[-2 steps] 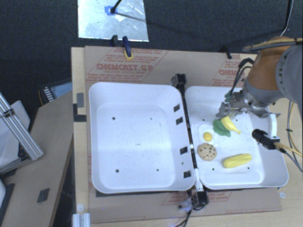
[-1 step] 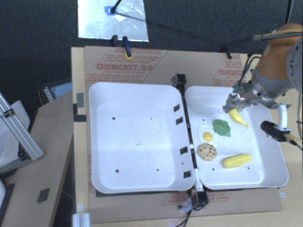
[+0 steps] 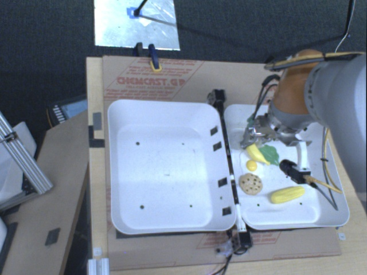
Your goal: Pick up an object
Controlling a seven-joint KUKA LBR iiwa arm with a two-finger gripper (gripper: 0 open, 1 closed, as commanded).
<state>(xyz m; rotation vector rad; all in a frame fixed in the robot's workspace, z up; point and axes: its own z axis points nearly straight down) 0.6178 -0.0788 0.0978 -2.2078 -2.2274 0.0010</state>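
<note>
While above right bin point(image 3: 330, 213), tool point(image 3: 256, 135) near cookie point(image 3: 250, 183).

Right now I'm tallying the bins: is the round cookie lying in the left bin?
No, the cookie lies in the right bin, near the divider and beside the yellow corn.

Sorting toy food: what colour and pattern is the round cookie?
Tan with dark specks, camera view.
</note>
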